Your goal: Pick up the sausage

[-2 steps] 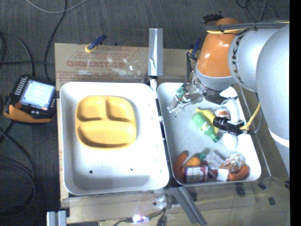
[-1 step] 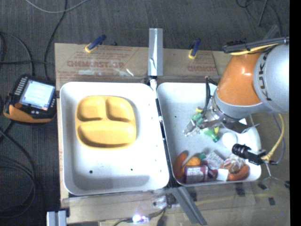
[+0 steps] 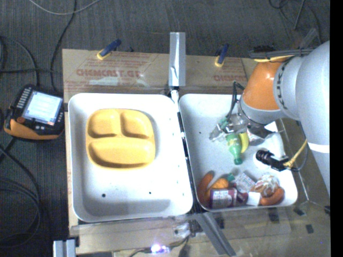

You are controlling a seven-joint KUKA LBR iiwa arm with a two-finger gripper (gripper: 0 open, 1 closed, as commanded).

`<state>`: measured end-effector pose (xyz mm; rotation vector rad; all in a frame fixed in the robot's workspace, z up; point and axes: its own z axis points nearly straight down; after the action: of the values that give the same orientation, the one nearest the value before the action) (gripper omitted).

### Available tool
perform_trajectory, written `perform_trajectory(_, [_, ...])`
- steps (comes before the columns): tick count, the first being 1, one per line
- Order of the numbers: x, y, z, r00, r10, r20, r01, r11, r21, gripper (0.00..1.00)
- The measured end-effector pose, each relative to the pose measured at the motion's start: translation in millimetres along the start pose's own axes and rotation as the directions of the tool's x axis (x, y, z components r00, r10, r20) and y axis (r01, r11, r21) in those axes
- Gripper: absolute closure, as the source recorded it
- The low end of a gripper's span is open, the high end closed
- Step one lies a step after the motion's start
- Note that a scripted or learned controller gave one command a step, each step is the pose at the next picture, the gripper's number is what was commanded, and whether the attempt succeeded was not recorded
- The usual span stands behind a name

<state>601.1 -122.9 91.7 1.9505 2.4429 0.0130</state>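
The grey arm with the orange band is reaching into the right-hand shallow white bin (image 3: 199, 143) from the right, and its two-finger gripper (image 3: 228, 130) is hanging over the upper middle of that bin, just above a small green and yellow plastic bottle (image 3: 237, 146). Whether the jaws are standing wide or narrow cannot be told here, since the wrist is covering them. The sausage, a smooth reddish-brown curved piece (image 3: 204, 184), is lying at the bin's near-left corner, close against the wall and touching an orange lump of toy food (image 3: 220, 184) and a dark maroon packet (image 3: 222, 197); another reddish curved piece (image 3: 273, 196) is sitting at the far right of the same pile. The gripper is sitting well apart from the sausage, so the approach is probably not yet lined up. To do it well, the arm is needing to travel toward that corner, turn the fingers across the sausage's short width, and descend on its free upper end, away from wall and neighbours. The yellow divided tray (image 3: 121, 138) is resting in the left bin (image 3: 75, 159).
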Motion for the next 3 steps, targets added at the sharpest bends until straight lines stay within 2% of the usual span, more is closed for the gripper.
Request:
perform_trajectory(1, [1.9,-0.6,1.7,1.000,-0.002,-0.002,0.002,1.000,0.004,0.00])
perform_trajectory(2, [1.8,-0.7,1.8,1.000,-0.002,-0.002,0.002,1.000,0.004,0.00])
perform_trajectory(3, [28.1,-111.2,-0.5,1.000,-0.029,-0.002,0.029,1.000,0.007,0.00])
